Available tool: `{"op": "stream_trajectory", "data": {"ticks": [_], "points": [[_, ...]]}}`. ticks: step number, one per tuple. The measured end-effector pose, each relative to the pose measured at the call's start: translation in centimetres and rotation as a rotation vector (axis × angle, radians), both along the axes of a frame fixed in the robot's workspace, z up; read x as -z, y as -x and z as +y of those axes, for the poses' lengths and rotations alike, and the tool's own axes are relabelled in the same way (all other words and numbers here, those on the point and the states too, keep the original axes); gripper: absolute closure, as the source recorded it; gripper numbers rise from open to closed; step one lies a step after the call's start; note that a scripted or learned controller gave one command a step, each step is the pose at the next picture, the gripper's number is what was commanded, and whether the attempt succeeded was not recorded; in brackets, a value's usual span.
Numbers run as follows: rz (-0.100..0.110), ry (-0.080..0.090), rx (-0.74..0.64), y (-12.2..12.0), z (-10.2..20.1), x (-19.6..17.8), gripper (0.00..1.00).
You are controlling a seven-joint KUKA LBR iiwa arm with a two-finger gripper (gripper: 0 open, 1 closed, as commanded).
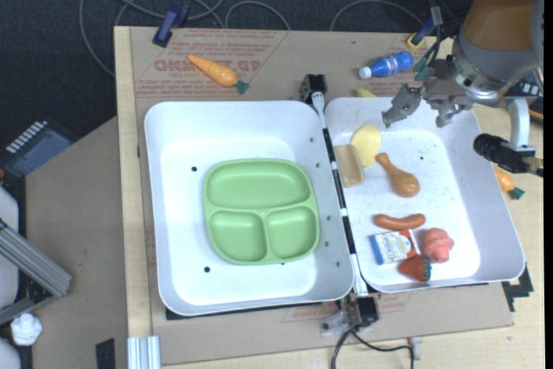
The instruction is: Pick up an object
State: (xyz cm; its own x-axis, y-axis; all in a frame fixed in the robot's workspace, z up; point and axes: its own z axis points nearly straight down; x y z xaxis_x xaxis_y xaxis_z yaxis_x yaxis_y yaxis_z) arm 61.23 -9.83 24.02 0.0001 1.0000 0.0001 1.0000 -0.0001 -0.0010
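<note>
My gripper [423,109] hangs open over the far end of the right bin [488,225], its two fingers spread apart with nothing between them. Below it in that bin lie a yellow pear-like fruit [366,141], a tan bread slice [349,166] and a brown drumstick [397,174]. Nearer the front sit a sausage [398,221], a small blue-and-white carton [391,247], a pink lumpy piece [436,243] and a red strawberry [416,268].
The left bin [173,212] holds a green three-compartment plate [259,210]. On the bench behind the bins lie a toy carrot [216,71], a blue-and-white bottle [387,65] and a blue clip [168,24]. Another orange piece [505,181] sits beyond the right bin's right rim.
</note>
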Motion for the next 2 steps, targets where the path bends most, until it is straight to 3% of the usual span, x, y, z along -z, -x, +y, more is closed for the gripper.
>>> {"op": "stream_trajectory", "data": {"ticks": [1,2], "points": [[0.002,0.0,-0.001,-1.8,0.7,9.0,0.0],[0.001,0.0,0.001,-2.3,-0.1,15.3,0.0]]}}
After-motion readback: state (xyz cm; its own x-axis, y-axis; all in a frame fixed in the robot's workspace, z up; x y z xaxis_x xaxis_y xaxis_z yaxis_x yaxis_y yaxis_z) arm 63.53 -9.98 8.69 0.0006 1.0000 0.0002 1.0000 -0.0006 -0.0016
